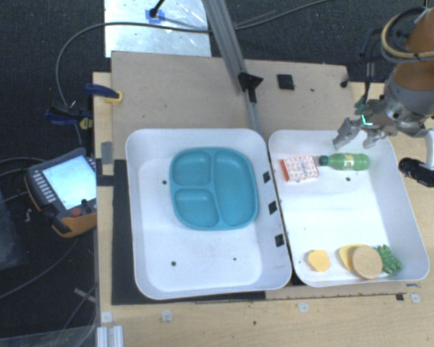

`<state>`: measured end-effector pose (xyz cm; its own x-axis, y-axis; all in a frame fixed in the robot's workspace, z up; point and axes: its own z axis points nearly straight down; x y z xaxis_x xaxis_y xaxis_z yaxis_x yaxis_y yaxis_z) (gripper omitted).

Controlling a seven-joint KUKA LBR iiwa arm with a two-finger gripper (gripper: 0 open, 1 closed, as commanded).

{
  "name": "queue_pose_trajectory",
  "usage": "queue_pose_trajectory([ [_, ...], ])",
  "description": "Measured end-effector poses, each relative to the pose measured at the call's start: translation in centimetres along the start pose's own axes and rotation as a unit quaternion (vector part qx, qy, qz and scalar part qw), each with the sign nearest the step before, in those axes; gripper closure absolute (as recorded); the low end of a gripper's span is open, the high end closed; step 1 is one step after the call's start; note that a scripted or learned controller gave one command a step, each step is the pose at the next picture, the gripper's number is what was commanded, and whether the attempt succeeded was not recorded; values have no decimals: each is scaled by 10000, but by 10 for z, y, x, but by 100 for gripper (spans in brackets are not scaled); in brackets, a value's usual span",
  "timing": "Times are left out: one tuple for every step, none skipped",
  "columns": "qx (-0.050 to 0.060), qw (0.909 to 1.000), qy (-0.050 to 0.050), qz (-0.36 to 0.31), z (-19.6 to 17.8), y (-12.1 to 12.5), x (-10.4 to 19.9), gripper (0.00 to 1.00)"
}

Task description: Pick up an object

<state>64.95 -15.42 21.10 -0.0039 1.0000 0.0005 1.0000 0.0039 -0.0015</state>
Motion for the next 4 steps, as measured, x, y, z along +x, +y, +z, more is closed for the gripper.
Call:
queue_pose_trajectory([
  [-19,10000,-4,-3,-2,1,0,0],
  [1,10000,-7,16,50,1,-11,0],
  [29,10000,-1,23,110,-1,-18,0],
  [9,10000,-2,21,127,-2,-18,0],
])
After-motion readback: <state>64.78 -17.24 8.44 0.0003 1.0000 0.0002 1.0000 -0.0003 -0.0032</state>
